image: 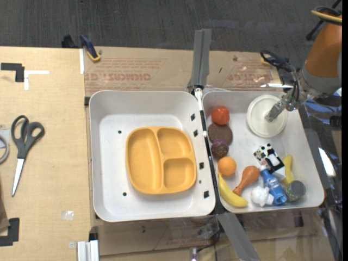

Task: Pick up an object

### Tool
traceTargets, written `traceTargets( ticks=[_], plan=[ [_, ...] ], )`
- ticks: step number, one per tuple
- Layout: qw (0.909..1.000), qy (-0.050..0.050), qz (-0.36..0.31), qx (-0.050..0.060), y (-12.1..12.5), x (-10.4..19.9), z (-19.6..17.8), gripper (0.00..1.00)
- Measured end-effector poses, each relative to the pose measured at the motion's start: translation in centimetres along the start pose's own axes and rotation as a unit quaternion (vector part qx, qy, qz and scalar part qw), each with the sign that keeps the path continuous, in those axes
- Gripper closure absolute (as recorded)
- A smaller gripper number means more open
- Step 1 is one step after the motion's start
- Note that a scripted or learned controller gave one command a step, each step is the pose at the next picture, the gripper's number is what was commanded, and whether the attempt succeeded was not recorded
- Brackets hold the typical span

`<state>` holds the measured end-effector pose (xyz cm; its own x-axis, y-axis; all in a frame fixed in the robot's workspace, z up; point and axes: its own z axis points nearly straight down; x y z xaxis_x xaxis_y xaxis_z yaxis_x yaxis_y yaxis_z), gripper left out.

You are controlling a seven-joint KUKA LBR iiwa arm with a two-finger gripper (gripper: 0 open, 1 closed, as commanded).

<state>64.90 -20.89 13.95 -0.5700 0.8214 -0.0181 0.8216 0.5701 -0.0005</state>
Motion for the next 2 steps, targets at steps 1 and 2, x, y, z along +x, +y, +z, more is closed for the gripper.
traceTargets(
  ticks=[1, 2],
  plan=[
    [1.0000, -0.001, 0.008, 0.000, 0.07, 0.02, 0.01, 1.00],
    [0.9979, 0.004, 0.064, 0.001, 0.19, -0.11, 0.09, 1.00]
  ],
)
